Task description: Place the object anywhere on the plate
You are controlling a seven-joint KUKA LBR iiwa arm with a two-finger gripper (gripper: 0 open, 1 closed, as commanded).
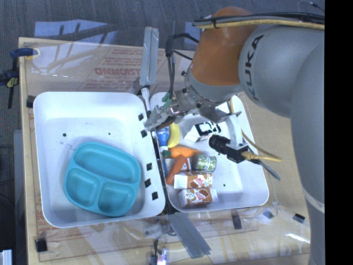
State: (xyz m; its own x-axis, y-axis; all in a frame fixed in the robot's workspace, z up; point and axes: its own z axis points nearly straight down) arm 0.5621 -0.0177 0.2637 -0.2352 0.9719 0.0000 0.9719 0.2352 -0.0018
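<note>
I read the current step as acquisition: the gripper sits low over the right bin, at its left wall, just beyond the cluster of objects and near the divider between the bins. I cannot tell from this view whether it is apart or together; the wrist and cabling mask it, and nothing is visibly clamped. The plate, a turquoise tray with three compartments, lies in the left bin, well apart from the gripper, toward the near-left of that bin. Candidate objects are all in the right bin, packed together beside the divider: a yellow piece directly under the gripper, an orange carrot-like piece just nearer the camera, a small green-labelled can to its right, and a red-and-white printed box nearest the bin's front wall. Which one is the target I cannot confirm; the yellow piece is closest. To execute well, I judge that the descent should centre on a single item, since the neighbours touch and a wide approach could jam against the divider or drag two pieces. Once lifted clear of the bin walls, transfer left and release low over any compartment of the plate.
</note>
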